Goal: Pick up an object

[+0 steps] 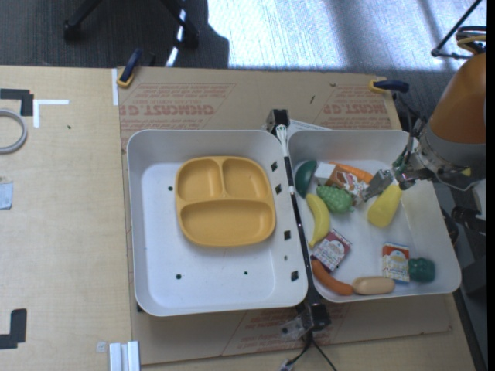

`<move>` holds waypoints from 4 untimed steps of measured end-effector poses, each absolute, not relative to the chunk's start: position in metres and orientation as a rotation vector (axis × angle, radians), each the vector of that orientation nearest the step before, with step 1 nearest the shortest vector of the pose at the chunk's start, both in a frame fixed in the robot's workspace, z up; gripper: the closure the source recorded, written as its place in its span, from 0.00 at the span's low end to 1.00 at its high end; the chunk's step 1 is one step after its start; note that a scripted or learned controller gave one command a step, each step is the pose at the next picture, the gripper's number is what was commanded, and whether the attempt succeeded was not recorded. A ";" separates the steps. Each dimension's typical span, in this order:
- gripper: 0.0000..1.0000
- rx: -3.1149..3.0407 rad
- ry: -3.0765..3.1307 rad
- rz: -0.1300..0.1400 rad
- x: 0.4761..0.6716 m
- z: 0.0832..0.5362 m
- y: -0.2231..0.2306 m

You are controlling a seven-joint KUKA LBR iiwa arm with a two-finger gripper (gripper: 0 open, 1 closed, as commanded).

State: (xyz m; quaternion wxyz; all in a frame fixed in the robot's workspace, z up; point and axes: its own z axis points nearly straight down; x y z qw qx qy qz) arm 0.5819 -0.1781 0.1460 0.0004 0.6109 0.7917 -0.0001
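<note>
A grey two-finger pincer reaches into the right-hand shallow white bin from the right, its fingers parted and holding nothing, tips low among the toy foods. Touching its near side lies a yellow plastic block-shaped piece; just to its left sit a bumpy green plastic vegetable and an orange-and-white snack packet. Farther left are a dark green rounded piece and a yellow plastic banana. Below the pincer lie two small red-and-white cartons, an orange carrot-like stick and a tan bread-roll shape. Well to the left, the other white bin holds a yellow three-compartment plate on the cardboard-covered worktop.
</note>
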 end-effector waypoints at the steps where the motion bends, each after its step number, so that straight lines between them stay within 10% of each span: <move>1: 0.00 1.970 2.447 0.000 0.585 0.092 -0.139; 2: 0.00 2.369 2.063 -0.001 0.618 0.092 -0.123; 3: 1.00 2.365 2.066 -0.002 0.618 0.102 -0.123; 4: 1.00 1.714 2.629 0.001 0.614 0.193 -0.056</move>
